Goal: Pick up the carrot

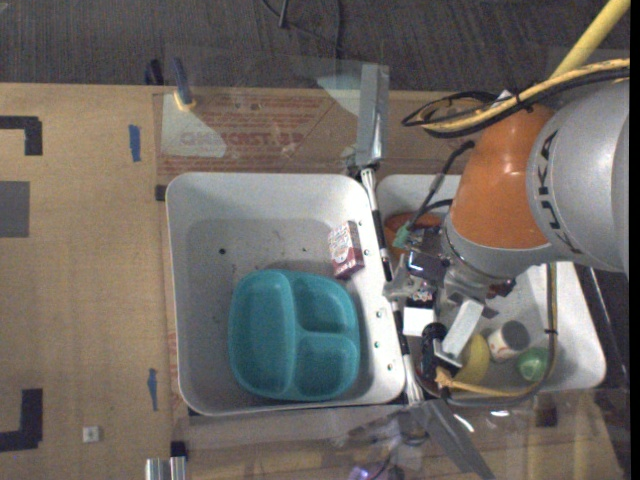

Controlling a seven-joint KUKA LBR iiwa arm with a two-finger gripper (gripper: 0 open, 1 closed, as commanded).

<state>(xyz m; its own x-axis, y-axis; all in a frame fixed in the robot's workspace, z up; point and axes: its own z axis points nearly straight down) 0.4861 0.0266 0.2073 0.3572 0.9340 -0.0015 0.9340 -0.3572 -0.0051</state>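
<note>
Carrot (pixel 421 220): orange bit w/ green end, mostly under arm (pixel 510 188), just up-view of gripper (pixel 418 286). Can't tell whether gripper's open or closed.

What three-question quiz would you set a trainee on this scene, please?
1. True or false: the teal plate lies in the left bin.
2. What lies by the plate in that bin? A) a small box B) a spoon C) a bottle
3. Fill in: the arm hangs over the ____ bin.

Key: 1 true; 2 A; 3 right.
</note>
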